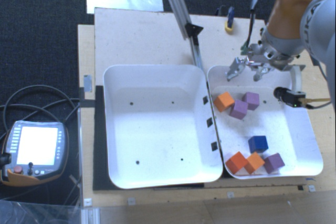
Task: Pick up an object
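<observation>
The gripper (245, 72) is held above the right bin's (307, 136) far edge, jaws spread and empty. Small orange (224, 101), purple (239, 109) and blue (258, 143) cubes are scattered inside.

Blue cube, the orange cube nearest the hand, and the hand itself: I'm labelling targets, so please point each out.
blue cube (258, 143): camera view, top face.
orange cube (224, 100): camera view, top face.
hand (245, 74): camera view, midway between its fingertips.
</observation>
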Robot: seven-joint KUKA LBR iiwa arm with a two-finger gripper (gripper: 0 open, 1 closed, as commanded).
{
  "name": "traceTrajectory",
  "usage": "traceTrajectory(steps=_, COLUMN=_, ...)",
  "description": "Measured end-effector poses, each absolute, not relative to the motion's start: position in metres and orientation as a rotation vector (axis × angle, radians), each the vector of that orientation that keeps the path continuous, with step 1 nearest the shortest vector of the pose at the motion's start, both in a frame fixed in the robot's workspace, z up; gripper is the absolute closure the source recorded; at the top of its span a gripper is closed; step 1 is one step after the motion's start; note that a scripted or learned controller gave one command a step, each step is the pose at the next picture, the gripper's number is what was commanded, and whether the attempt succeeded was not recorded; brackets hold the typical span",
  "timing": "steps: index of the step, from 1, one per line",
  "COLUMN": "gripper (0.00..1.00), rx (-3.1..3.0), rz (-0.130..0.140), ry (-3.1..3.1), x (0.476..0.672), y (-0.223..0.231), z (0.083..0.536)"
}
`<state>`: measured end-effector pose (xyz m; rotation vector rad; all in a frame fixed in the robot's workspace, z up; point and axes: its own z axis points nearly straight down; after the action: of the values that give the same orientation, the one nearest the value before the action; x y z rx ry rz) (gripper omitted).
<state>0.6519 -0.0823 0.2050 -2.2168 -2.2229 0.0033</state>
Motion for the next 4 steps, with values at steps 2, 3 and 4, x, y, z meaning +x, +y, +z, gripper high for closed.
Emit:
traceTrajectory(steps=2, gripper=1.00, rx=-2.219, rz=-0.003, ry=-2.227, x=0.652, y=-0.082, z=0.157)
traceTrajectory(steps=3, gripper=1.00, rx=-2.221, rz=-0.007, ry=-2.229, x=0.653, y=-0.083, z=0.202)
traceTrajectory(steps=4, gripper=1.00, rx=-2.221, rz=-0.007, ry=-2.230, x=0.646, y=-0.082, z=0.251)
